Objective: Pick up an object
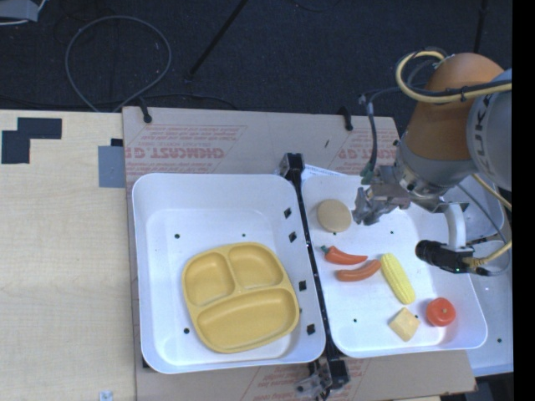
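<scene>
My gripper [368, 211] hangs over the back of the right bin [368, 345], just right of a round tan bun [333, 215]. No object shows between its fingers. In front of it lie a red-orange chili pepper [344, 256] and an orange sausage-shaped piece [358, 271]. A yellow corn cob [398, 278] lies to their right. A pale yellow cheese block [404, 324] and a red tomato [440, 312] sit near the bin's front right.
The left bin [159, 224] holds a yellow divided plate [240, 295]. A black divider [305, 257] runs between the two bins. Cardboard lies under both bins, and a wooden bench top stretches to the left.
</scene>
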